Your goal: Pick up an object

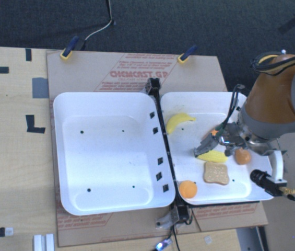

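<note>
The right bin [199,101] holds several food-like items. A yellow banana [180,122] lies near the divider, and a flat yellow piece [213,156] sits mid-bin. Toward the front are a tan toast slice [216,173] and an orange ball [188,189]. A small orange-brown lump [242,157] rests by the arm. My gripper [203,144] hangs low over the middle of this bin, just above the upper left end of the flat yellow piece. It is open, its two dark fingers spread apart, and I see nothing between them.
The left bin [63,140] has a bare white floor. A black divider strip [160,140] runs between the bins. The arm's orange band [272,95] and grey wrist cover the right bin's far right side. Cardboard lies under both bins.
</note>
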`<state>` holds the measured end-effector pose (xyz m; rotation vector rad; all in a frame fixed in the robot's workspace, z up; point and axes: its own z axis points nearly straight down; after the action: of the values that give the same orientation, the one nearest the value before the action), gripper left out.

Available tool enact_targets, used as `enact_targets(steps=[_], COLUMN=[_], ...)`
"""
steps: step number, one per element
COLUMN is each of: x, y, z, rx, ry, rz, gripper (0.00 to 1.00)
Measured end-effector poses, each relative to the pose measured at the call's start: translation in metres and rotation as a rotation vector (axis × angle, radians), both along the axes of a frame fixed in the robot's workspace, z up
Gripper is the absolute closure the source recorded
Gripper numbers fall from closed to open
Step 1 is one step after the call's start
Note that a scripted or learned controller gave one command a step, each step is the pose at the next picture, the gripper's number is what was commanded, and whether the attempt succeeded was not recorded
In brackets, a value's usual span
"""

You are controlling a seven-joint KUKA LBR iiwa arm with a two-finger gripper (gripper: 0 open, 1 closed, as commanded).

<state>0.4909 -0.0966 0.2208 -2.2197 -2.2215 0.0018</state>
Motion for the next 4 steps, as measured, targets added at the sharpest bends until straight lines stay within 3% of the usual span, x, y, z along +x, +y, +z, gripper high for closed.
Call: enact_targets(steps=[1,2,3,4], x=[0.049,0.049,0.076,0.054], y=[-0.022,-0.023,0.001,0.064], z=[-0.115,-0.107,0.028,0.073], rx=[-0.003,-0.005,-0.002,0.002], ry=[-0.018,-0.017,-0.015,-0.005], rz=[0.001,0.0,0.005,0.008], gripper=[0.0,1.0,1.0,1.0])
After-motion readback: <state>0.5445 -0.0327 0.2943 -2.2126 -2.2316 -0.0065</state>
